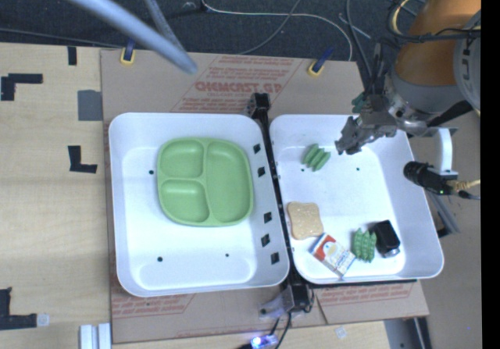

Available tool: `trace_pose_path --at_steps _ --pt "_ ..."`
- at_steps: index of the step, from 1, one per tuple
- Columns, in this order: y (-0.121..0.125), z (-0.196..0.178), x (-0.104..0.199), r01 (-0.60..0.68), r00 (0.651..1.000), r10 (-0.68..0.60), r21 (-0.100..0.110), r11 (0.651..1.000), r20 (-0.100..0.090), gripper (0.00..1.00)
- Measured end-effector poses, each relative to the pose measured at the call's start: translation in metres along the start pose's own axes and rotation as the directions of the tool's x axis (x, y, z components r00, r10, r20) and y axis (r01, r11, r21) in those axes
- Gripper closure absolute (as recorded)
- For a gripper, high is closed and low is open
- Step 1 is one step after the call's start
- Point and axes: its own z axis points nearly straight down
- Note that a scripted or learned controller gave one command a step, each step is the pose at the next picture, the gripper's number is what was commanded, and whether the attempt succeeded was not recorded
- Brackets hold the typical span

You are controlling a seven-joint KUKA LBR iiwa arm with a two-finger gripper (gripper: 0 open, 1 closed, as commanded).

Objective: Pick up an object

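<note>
The right bin (406, 183) holds several small objects. A light green ridged piece (316, 157) lies near its back left. A tan slice of toast (305, 219) rests at the front left, with a red and white packet (331, 254) just in front of it. A dark green piece (363, 245) and a black block (384, 237) sit at the front right. My gripper (349, 142) hangs over the back of this bin, just right of the light green piece, with nothing visible between its fingers.
The left bin (129, 183) contains a green divided plate (205, 181). A black divider clip strip (267, 183) runs between the bins. Cables (328, 4) trail across the dark back area. A black cylinder (426, 176) sticks out at the right bin's right wall.
</note>
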Motion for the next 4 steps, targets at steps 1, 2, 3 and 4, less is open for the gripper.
trace_pose_path --at_steps 1,2,3,4 --pt "-0.011 0.001 0.045 0.001 1.000 -0.001 0.000 1.000 0.000 1.00" --pt "-0.016 0.017 0.088 -0.001 1.000 0.001 0.000 1.000 0.001 1.00" --pt "-0.017 0.029 0.135 0.001 1.000 -0.001 0.000 1.000 0.000 1.00" --pt "-0.023 0.024 0.189 0.002 1.000 -0.002 -0.001 1.000 0.000 1.00"
